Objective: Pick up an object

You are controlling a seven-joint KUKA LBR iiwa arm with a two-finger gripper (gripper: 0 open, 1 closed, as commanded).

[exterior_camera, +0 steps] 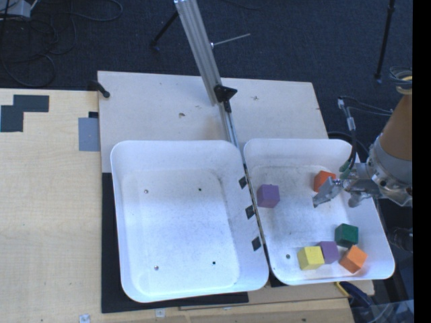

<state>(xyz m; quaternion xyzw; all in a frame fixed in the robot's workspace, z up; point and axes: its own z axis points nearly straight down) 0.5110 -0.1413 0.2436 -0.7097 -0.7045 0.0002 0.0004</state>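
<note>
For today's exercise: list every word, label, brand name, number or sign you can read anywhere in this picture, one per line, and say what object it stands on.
None: no readable text, number or brand stands anywhere.
The blocks in the right bin are plain: purple block, yellow block, green block.
The dark patches on the wooden board are bare shapes, not signs.
The gripper carries no legible marking.

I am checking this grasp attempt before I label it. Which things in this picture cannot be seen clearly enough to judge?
- The gripper, camera view: too small and blurred to tell open from shut.
- The orange block: the gripper covers its right side, so contact is unclear.
- The light purple block: partly hidden between the yellow block and another orange block.
- The arm: cut off by the right edge.
</note>
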